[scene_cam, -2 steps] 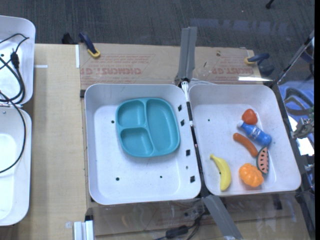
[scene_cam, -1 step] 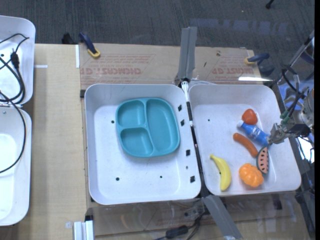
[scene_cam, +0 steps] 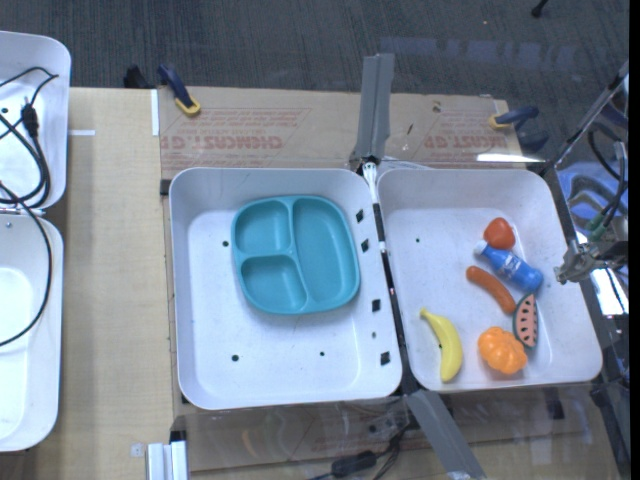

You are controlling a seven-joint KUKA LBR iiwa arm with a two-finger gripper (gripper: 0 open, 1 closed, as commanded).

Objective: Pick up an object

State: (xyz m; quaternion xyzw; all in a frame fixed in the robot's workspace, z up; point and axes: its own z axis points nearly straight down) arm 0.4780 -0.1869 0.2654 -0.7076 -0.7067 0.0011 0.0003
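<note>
The right bin (scene_cam: pixel 430 208) holds several toy foods. A red-orange fruit (scene_cam: pixel 499 233) lies near its far right, with a blue bottle (scene_cam: pixel 511 268) just in front of it. An orange-red sausage (scene_cam: pixel 490 288) lies slantwise against the bottle. A watermelon slice (scene_cam: pixel 527 320) and an orange pumpkin-like fruit (scene_cam: pixel 501 351) sit near the front right corner. A yellow banana (scene_cam: pixel 444 343) lies at the front middle. In the left bin (scene_cam: pixel 200 298) a teal divided plate (scene_cam: pixel 296 254) rests flat.
A grey post (scene_cam: pixel 376 108) rises behind the seam between the bins. Blue-and-orange clamps (scene_cam: pixel 178 90) (scene_cam: pixel 515 118) hold the cardboard sheet behind them. White trays with black cables (scene_cam: pixel 25 148) stand at the far left. Metal framing (scene_cam: pixel 590 258) crowds the right bin's right rim.
</note>
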